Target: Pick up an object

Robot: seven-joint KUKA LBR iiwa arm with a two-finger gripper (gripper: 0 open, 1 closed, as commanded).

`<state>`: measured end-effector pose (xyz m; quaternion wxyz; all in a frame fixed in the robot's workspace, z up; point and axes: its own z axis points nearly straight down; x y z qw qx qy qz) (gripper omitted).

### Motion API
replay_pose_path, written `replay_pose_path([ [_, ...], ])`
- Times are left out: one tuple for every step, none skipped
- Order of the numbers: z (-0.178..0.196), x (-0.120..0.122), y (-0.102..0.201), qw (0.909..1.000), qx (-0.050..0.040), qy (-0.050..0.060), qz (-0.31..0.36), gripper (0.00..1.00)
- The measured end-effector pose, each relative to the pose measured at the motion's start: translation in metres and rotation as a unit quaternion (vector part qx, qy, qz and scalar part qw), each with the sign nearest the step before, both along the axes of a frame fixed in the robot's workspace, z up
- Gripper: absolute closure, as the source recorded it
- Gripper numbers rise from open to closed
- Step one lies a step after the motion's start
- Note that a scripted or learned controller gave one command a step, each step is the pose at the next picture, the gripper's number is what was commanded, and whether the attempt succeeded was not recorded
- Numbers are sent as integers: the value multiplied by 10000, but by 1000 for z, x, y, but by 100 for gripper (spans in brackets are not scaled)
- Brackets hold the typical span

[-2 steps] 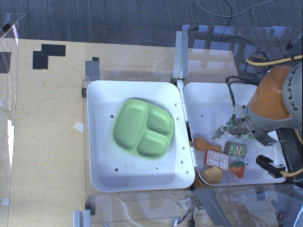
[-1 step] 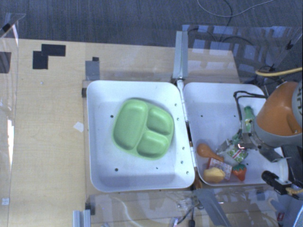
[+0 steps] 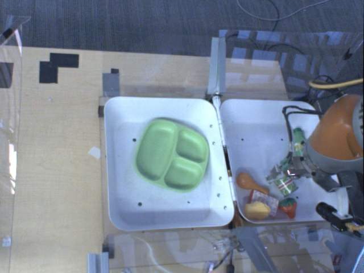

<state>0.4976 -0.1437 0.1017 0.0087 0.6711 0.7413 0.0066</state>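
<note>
Green divided tray (image 3: 172, 154) fills the left bin (image 3: 119, 209); the right bin (image 3: 256, 124) holds small food items (image 3: 263, 205) beneath the gripper (image 3: 286, 178), its grip unclear.

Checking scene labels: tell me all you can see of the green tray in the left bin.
The green tray is a pale green, smooth, plastic-looking dish with rounded corners and three compartments: one long one on its left, two smaller ones on its right. It lies flat, right side up, turned slightly askew, near the middle of the left bin, resting on the bin floor. Its compartments hold nothing, and nothing else touches it.

Arm (image 3: 340, 138) cut off at right edge; end effector (image 3: 286, 175) fingers unclear.
</note>
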Motion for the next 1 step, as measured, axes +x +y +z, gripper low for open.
replay_pose_path([
  [84,21,85,9933,-6,81,1151,100],
])
